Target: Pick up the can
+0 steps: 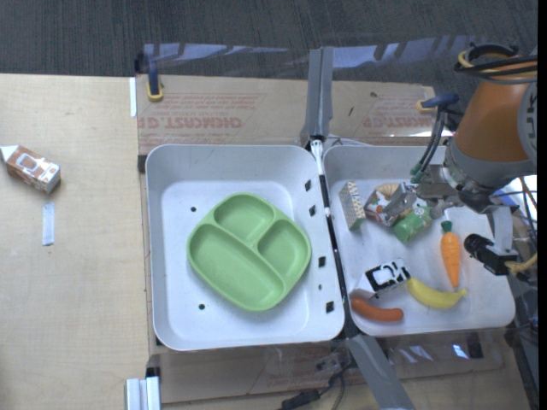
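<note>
The can [381,205] lies on its side in the upper middle of the right bin [496,314], with a colourful orange and white label. My gripper [403,200] reaches in from the right and is low over the can's right end, touching or nearly touching it. The grey wrist and the orange band [494,120] stand above the bin's right side. A green packet [413,225] lies right under the gripper, against the can.
The right bin also holds a small tilted carton [352,202], a carrot [449,256], a banana [436,295], a black and white object [387,276] and a red sausage [377,311]. The left bin [171,229] holds a green divided plate [248,251]. A small box [32,169] lies on the bench far left.
</note>
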